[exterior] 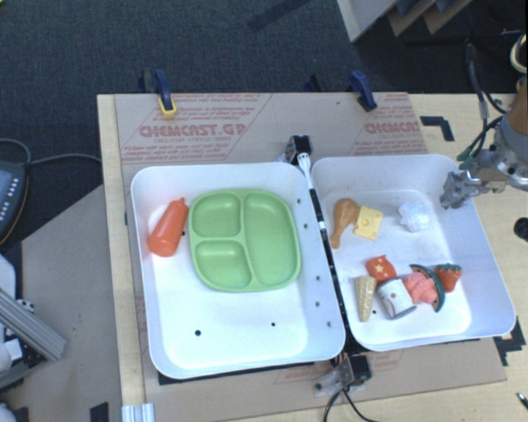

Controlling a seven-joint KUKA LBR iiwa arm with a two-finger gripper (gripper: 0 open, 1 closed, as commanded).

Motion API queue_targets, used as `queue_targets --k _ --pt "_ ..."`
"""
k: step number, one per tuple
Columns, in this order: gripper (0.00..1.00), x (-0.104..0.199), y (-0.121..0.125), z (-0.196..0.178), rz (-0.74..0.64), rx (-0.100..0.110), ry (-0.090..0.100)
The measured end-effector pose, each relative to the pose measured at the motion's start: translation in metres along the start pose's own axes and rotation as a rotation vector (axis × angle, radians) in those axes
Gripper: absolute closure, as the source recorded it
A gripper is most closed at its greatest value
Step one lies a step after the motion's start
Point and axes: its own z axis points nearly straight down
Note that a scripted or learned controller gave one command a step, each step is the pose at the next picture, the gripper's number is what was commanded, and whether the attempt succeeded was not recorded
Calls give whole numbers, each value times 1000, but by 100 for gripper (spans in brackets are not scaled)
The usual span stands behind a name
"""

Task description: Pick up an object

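Gripper [454, 190] sits at the right bin's [491, 284] upper right rim, arm coming in from the right edge; can't tell how it's set, too small and blurred. No item visible in it. Right bin contents: drumstick [343, 219] near the top left, long axis running upper right to lower left, fat end up, thin end pointing down toward the divider; cheese wedge [368, 224] touching its right side; crumpled white lump [413, 214] further right, near the gripper but apart from it, probably a wad of tissue, hard to tell against the white bin. Lower cluster: red block with a star [381, 267], ice cream cone [365, 297] just below it, long axis near vertical, tip down; silver can [397, 298] tilted beside the cone, pink and red toy pile [429, 283] touching the can's right. Left bin [165, 339]: green divided plate [245, 239] in the middle, orange bottle [168, 228] just left of it, cap end pointing up right
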Motion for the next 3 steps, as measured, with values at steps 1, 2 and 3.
queue_targets --k 1,2,3 --pt "100 -1 1 -30 0 1 1" --pt "100 51 -32 -34 -4 9 6" --pt "100 80 -66 -29 -1 11 6"
